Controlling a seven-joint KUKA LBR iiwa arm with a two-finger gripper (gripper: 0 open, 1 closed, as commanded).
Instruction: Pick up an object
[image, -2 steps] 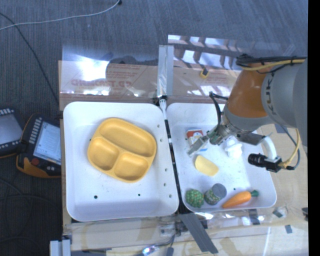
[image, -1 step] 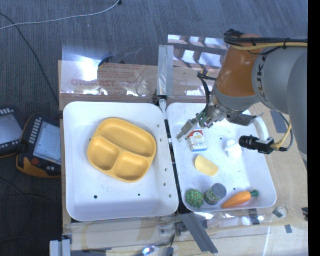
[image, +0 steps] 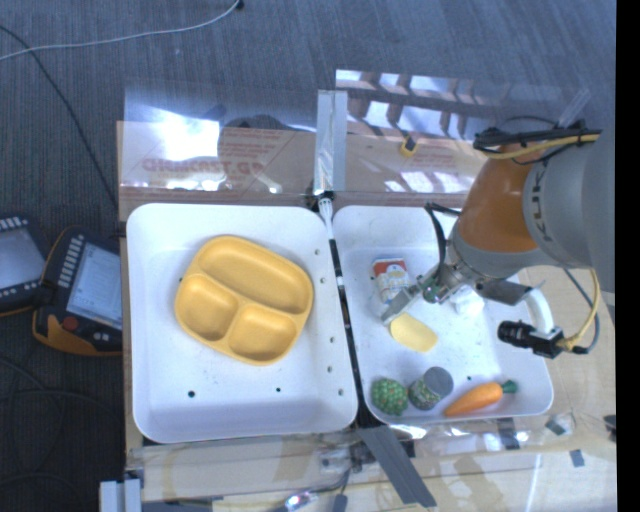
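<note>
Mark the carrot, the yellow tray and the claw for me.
carrot (image: 472, 398), camera view, middle of its orange body.
yellow tray (image: 243, 297), camera view, on the ridge between its compartments.
claw (image: 410, 298), camera view, midway between its fingertips.

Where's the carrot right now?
The carrot lies in the right bin, near its front right corner, just right of the grey round object and the green ball.
</note>
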